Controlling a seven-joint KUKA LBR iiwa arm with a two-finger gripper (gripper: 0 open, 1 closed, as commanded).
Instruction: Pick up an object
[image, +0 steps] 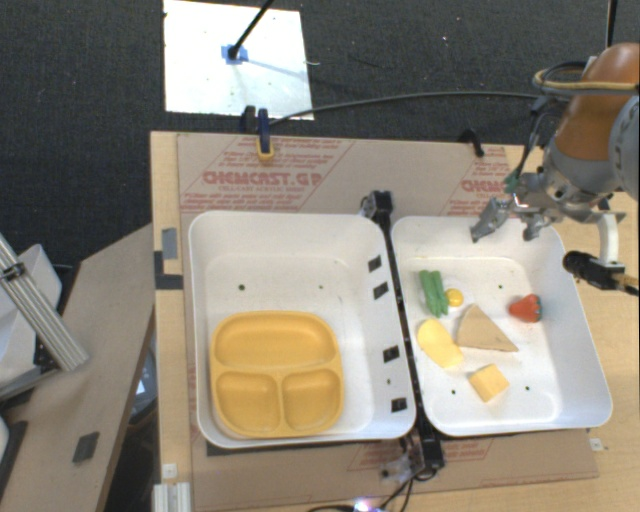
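On the bench, the right bin (575, 395) holds food pieces; the pincer (508, 222) hovers spread apart, arm partly cropped.

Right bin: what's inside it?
Inside the right bin: green piece, small yellow ball, red piece, tan wedge, yellow lump, yellow block. Nothing looks covered.

Even, bright overhead light fills the bench; the two white bins (300, 250) below and left of the gripper (510, 220) verge on overexposure, their walls losing detail. Shadows are soft and short, pooling faintly beneath the gripper on the bin floor. The arm (600, 110) above it looks slightly blurred. The picture is low in resolution and mildly grainy, with dark carpet behind underexposed.
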